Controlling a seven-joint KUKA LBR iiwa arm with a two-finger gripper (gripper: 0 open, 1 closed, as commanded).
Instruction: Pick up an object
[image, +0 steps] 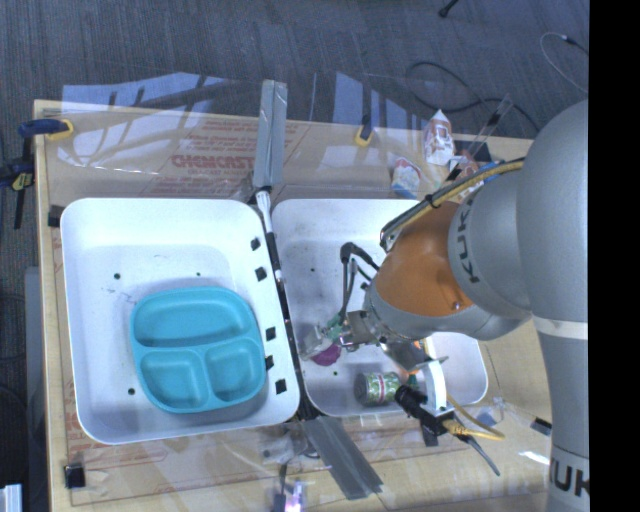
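Observation:
My gripper (335, 335) reaches down into the left part of the right bin (310, 235), under the orange wrist band. A small purple object (325, 353) lies right below its tip, with a bit of green beside it. Whether the object sits between the fingers is unclear. A small green can (380, 387) lies on its side near the bin's front edge, just right of the gripper.
The left bin (90, 250) holds a blue sectioned tray (195, 348). A grey divider (268, 150) runs between the bins. Cables and small packets (437, 140) lie on the bench behind the right bin. The arm's bulk covers the right bin's right half.

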